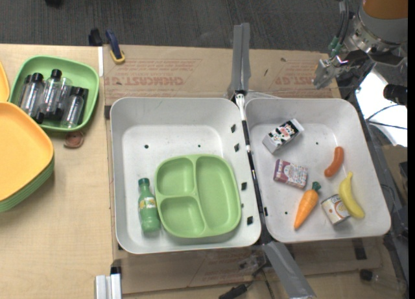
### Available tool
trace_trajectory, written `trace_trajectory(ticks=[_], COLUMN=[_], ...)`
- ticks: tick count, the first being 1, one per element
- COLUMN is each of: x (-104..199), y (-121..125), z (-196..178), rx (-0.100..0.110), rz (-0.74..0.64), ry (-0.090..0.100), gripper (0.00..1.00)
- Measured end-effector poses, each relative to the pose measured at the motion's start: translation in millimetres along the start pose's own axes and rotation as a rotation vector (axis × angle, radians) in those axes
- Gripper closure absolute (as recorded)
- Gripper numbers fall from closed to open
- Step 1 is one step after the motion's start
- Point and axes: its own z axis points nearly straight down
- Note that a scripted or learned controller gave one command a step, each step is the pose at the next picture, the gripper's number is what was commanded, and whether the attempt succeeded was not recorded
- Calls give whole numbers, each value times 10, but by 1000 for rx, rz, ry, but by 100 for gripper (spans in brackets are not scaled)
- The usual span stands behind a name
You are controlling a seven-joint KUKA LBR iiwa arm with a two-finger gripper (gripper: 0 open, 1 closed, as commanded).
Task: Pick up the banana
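Where the right bin (363, 223) meets its near right corner, the banana (351, 194) lies just beside a small carton (335, 210), apparently touching it. A carrot (307, 205) sits left of the carton, a pink box (290, 174) and a sausage (333, 161) further back, then a black-and-white carton (283, 135). The left bin (123, 161) holds a green divided tray (196, 196) and a green bottle (148, 205). Beyond the right bin's far corner hangs the gripper (326, 71), well apart from the banana, holding nothing; how far it is open cannot be told.
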Motion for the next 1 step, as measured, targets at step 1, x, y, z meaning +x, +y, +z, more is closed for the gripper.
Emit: trace_trajectory(ticks=[1], x=[172], y=[-577], z=[837], rx=[0], rz=[-366], ry=[2], gripper=[100])
